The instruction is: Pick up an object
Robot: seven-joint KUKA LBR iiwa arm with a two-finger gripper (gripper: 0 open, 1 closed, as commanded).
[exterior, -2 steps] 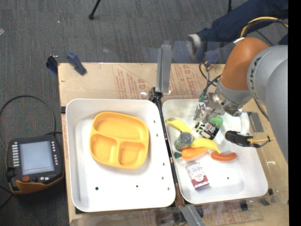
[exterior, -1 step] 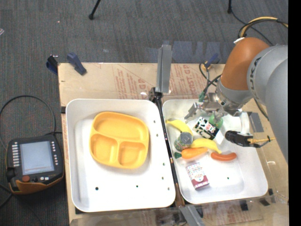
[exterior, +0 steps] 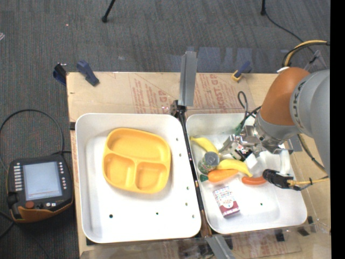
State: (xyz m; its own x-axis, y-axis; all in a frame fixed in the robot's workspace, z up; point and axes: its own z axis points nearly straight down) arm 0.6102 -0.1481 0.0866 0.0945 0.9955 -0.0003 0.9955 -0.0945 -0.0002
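Observation:
The right bin [exterior: 269, 215] holds a yellow banana [exterior: 204, 143] at its left, a small grey can [exterior: 210, 159] just below it, and a second banana [exterior: 235, 165] lying over an orange carrot [exterior: 221, 175]. A small red-orange piece [exterior: 253, 181] sits right of the carrot. Nearer the front lies a red card box [exterior: 227, 200]. My gripper [exterior: 240, 143] is low in the bin's upper middle, just above the second banana and right of the first. Nothing can be seen held in it.
The left bin [exterior: 91, 220] holds a yellow divided plate [exterior: 137, 159]. A grey upright post [exterior: 188, 85] stands behind the gap between the bins. A teach pendant [exterior: 39, 183] lies on the floor to the left.

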